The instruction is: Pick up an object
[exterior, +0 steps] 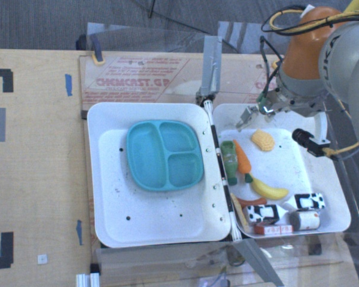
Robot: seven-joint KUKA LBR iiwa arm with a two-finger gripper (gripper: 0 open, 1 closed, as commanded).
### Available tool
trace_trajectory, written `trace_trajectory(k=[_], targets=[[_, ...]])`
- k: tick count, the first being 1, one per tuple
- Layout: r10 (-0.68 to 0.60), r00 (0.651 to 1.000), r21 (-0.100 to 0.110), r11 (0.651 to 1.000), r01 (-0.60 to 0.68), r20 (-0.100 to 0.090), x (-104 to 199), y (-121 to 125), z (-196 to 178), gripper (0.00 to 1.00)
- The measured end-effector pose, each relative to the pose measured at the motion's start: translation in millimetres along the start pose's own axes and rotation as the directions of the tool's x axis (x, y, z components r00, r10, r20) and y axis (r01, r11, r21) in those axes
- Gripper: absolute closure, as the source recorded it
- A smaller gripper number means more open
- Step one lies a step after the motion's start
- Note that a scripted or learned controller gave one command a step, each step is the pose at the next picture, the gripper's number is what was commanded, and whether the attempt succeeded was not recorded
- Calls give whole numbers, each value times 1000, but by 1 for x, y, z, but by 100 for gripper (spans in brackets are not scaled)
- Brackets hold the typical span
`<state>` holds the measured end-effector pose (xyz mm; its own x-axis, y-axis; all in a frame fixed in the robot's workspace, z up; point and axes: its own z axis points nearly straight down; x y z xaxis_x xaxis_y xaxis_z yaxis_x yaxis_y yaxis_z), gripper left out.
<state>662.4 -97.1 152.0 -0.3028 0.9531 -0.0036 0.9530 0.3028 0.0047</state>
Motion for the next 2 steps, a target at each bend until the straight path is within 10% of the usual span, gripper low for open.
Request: trace_trajectory(k=[1,2], targets=[[-112,994,-4,994,112,2,-22,-38,58,0],[-114,993,-5,993,114,3,-21,-37,49,100]])
